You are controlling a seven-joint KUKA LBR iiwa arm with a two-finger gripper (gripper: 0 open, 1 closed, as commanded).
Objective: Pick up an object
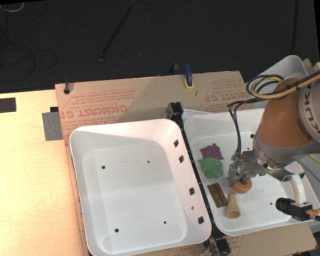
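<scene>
The gripper (pixel 240 177) hangs low inside the right bin (pixel 267 201), its tip right at a small orange ball (pixel 244 187). How far it is open I cannot tell from this angle, nor whether the ball is actually gripped or merely touched from above.

The ball looks like the likeliest thing to take, and it is probably a slippery one. Being round, it may roll off or squirt sideways if the grip closes off-centre, and a lift begun too soon would come up bare. A tan cone (pixel 232 206) lies just below and to the left of the gripper, close enough that a nudged ball could knock it, or the cone could get pinched along with it.

The ball is small, bright orange, smooth-looking and partly covered by the gripper.

Further left lies a flat brown bar (pixel 217 194). Above that sits a green lump (pixel 212 167), with a purple lump (pixel 211 151) just beyond it. The left bin (pixel 132 185) is well apart.
</scene>
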